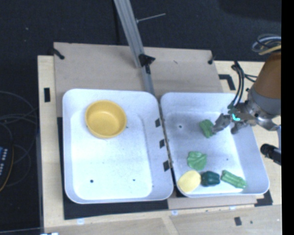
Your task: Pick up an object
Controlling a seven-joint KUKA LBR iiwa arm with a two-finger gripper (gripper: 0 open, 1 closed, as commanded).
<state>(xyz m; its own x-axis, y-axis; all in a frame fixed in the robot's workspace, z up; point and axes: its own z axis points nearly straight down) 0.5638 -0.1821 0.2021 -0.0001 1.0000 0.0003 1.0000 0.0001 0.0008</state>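
Six things sit in the two white bins on the desk. A yellow bowl [106,119] stands upright in the left bin [78,180], toward its far left corner, open side up. The rest lie in the right bin [186,106]. A small green piece [206,128] lies tilted near the middle, just beside the claw [227,123], too close to say whether they touch. Nearer the front lies a light green, lumpy piece [197,159]. Along the front wall is a row: a pale yellow rounded lump [189,181] in the left corner, a dark green piece [210,178] touching it, and a long light green piece [233,179] lying slantwise to the right.
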